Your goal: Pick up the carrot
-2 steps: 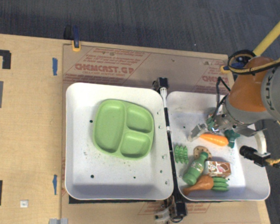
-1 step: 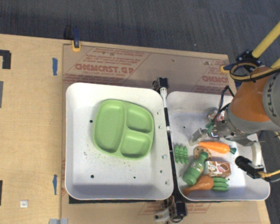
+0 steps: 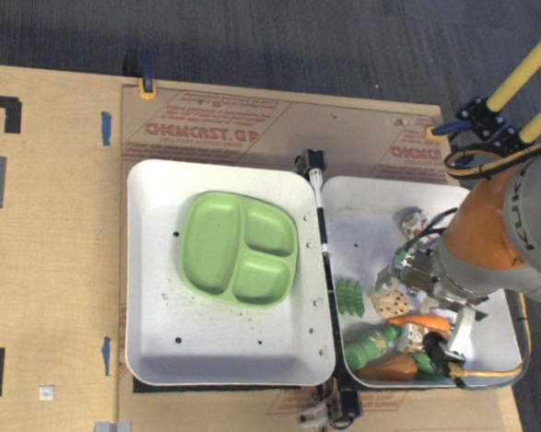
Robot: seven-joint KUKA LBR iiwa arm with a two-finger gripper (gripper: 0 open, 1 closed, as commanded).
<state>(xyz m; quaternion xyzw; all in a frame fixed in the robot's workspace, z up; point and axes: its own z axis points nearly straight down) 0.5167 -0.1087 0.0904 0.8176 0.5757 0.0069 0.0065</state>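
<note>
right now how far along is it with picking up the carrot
Done: the arm is over the right bin, low above the clutter. In hand: nothing I can confirm; what looks like the carrot lies on the bin floor at the near edge, beside a green piece, with the wrist partly covering that area. Left: the grasp itself and lifting the carrot clear.

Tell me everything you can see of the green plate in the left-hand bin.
The green plate is a pale lime, rounded-square dish, plastic by its look, moulded into three compartments: one large at the view's left, two smaller at its right. It lies flat, right way up, near the middle of the left white bin, resting on its floor and touching nothing else.
</note>
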